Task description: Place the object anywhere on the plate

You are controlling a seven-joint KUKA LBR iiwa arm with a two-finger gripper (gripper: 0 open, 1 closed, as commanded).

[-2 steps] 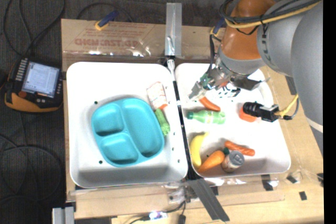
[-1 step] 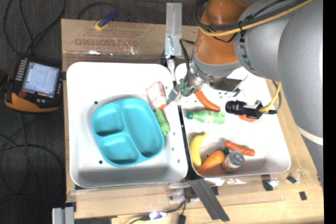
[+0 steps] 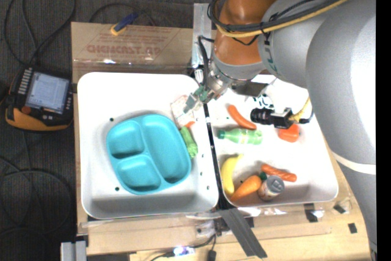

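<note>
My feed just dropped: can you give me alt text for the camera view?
The end effector hangs over the left bin's right edge, beside a blue divided plate with a green object at its right rim. The right bin holds a banana, carrots and a green bottle.

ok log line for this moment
gripper: above left bin's right edge | green object: beside plate, not on it | place: not done

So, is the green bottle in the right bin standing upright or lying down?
Lying down. The green bottle rests on its side on the floor of the right bin, its length running across the bin, beside the banana.
</note>
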